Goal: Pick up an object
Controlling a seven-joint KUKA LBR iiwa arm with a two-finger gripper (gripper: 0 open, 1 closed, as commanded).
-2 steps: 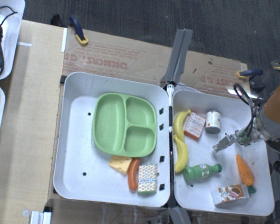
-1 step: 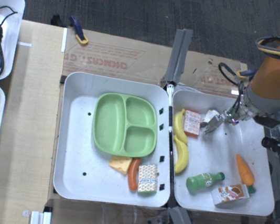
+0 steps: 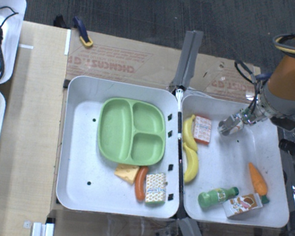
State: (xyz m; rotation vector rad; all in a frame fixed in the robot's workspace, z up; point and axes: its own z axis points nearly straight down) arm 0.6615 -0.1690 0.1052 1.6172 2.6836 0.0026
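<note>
The right bin (image 3: 222,172) holds a yellow banana (image 3: 190,150) along its left wall, a small red and white box (image 3: 202,129), an orange carrot (image 3: 257,179), a green bottle (image 3: 216,197) and a brown and white carton (image 3: 243,206). My gripper (image 3: 229,125) hangs over the bin's back part, just right of the red and white box, its tip pointing down-left. Nothing is visible between its fingers. The left bin (image 3: 78,148) holds a green divided plate (image 3: 132,130), a cheese wedge (image 3: 126,173), a sausage (image 3: 140,183) and a small patterned packet (image 3: 155,189).
A grey divider post (image 3: 188,57) rises behind the seam between the bins. The arm's orange band (image 3: 293,69) and cables sit at the back right. A blue and yellow tool (image 3: 82,32) lies on the bench at the back left.
</note>
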